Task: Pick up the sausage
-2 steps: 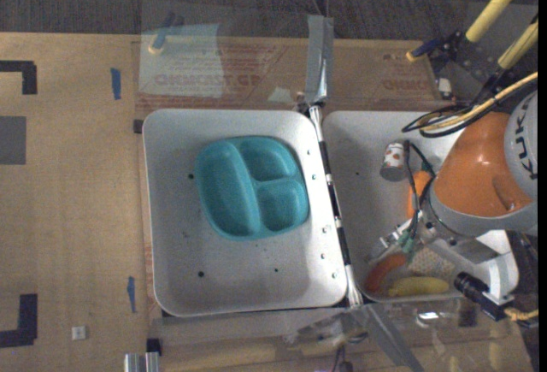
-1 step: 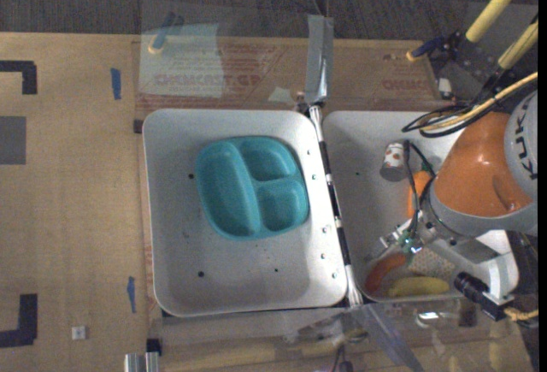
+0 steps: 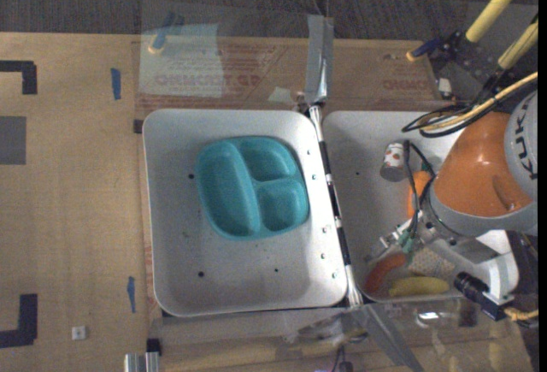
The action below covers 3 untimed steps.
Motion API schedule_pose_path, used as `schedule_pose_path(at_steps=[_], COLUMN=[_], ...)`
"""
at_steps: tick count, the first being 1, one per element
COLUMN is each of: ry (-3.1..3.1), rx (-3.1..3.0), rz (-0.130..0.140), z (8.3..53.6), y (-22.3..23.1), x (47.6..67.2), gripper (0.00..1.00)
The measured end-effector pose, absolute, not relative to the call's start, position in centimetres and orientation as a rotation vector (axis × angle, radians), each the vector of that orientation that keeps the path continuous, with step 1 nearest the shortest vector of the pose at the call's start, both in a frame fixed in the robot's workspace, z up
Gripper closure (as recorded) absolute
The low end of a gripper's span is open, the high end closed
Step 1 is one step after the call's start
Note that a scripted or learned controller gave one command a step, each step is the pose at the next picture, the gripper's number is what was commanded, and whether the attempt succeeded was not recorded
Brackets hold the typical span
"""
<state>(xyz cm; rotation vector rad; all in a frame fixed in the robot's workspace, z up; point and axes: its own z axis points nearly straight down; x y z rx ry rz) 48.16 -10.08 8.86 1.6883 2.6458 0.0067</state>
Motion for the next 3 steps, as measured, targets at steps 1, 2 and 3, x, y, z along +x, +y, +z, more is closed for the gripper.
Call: schedule_pose_path(at_steps=[1,2,3], ry=[2.646,2.646,2.646], rx=[1.688,1.688,1.688], rz=[0.007,0.007,0.007], z=[8.86,8.86,8.86], y=[-10.08,-10.08,-10.08], x=[48.16,48.16,48.16], gripper=[0.00,0.00,0.00])
